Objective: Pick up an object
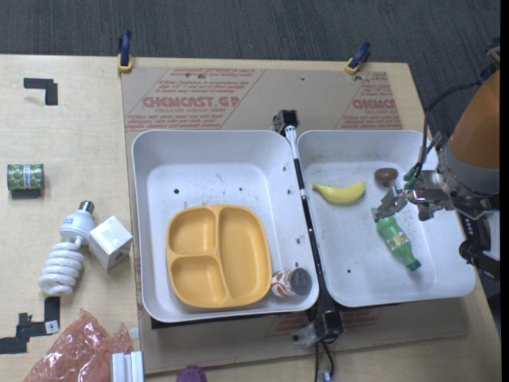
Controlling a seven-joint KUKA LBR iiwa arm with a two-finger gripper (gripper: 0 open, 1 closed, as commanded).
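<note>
From above, the bench holds two white bins side by side. In the right bin (445,289) the gripper (391,207) reaches in from the right. I cannot tell how it stands or whether it holds anything. A green bottle (397,243) lies just under the gripper, slanting down toward the bin's near right corner; I cannot tell if they touch. A yellow banana (339,192) lies to the left of the gripper, a little apart. A small brown thing (386,176) sits just above the gripper. The left bin (151,213) holds a yellow divided plate (218,255) and a small can (291,282) beside it.
</note>
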